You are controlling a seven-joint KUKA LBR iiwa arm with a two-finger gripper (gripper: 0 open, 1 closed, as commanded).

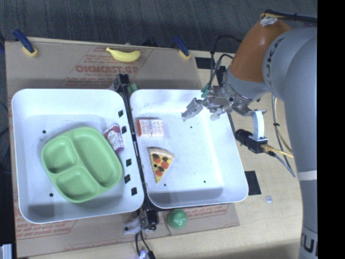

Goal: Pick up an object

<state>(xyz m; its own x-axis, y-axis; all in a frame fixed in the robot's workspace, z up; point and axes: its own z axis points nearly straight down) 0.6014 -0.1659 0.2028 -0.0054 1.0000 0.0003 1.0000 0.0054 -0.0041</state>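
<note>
In the right bin (226, 171) lie an orange and white packet (150, 127) near the left wall and a toy pizza slice (160, 163) just below it. My gripper (203, 110) hangs over the bin's upper right part, open, with nothing between its fingers. It is well to the right of the packet and above the pizza slice's level. A green divided plate (81, 163) lies in the left bin (27, 144), with a small red and white packet (114, 136) at its upper right edge.
A yellow toy banana (124, 53) rests on the cardboard behind the bins. A green ball (176, 218) sits on the cardboard in front of the right bin. Black clips line the divider between the bins. Cables hang off the arm at the right.
</note>
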